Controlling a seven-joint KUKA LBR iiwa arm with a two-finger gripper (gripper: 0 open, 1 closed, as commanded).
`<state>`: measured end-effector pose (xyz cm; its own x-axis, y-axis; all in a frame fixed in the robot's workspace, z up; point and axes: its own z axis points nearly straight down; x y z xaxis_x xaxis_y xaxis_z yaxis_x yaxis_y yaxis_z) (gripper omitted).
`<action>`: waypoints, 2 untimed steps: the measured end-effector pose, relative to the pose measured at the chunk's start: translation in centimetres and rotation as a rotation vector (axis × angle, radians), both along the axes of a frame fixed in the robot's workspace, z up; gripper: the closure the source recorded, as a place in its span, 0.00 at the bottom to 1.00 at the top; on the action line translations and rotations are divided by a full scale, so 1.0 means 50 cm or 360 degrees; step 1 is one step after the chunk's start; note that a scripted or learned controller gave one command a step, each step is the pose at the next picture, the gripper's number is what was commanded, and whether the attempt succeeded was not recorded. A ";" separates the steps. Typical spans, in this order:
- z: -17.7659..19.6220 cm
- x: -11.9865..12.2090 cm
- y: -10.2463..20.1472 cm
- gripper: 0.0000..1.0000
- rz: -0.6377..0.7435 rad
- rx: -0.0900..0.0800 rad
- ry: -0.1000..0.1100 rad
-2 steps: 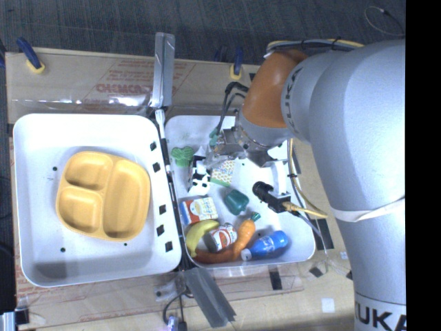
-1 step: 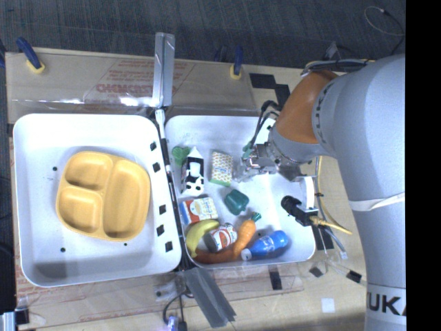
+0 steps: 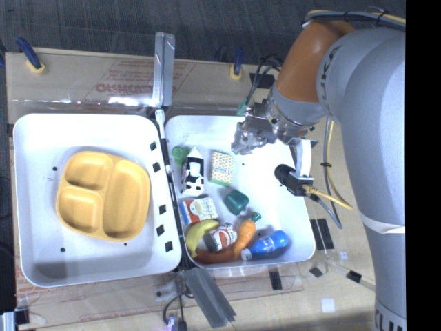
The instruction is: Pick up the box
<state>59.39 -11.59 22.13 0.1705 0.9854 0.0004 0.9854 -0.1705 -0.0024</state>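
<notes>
A small flat box [image 3: 222, 166] with a green-and-white dotted face lies in the upper middle of the right bin [image 3: 303, 219]. To its left stands a white carton [image 3: 194, 174] with black patches. Below that lies a red-and-white packet [image 3: 200, 207]. My gripper [image 3: 244, 143] hangs over the bin's upper part, just above and to the right of the dotted box. Nothing is visibly held in it. The grey arm with its orange band [image 3: 310, 61] reaches in from the upper right.
The right bin's lower part is crowded: a teal cup [image 3: 236, 200], a banana [image 3: 200, 232], a carrot [image 3: 244, 231], a small can [image 3: 222, 238] and a blue bottle [image 3: 270, 243]. A yellow divided plate [image 3: 103, 193] fills much of the left bin [image 3: 27, 254].
</notes>
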 end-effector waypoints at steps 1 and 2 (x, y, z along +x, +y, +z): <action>-0.001 0.000 0.000 0.00 0.0000 0.0000 0.0001; -0.130 0.100 0.040 0.00 0.0341 -0.0001 -0.0002</action>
<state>64.40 -9.57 15.64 -0.0428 0.9991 -0.0004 0.9991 0.0428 -0.0008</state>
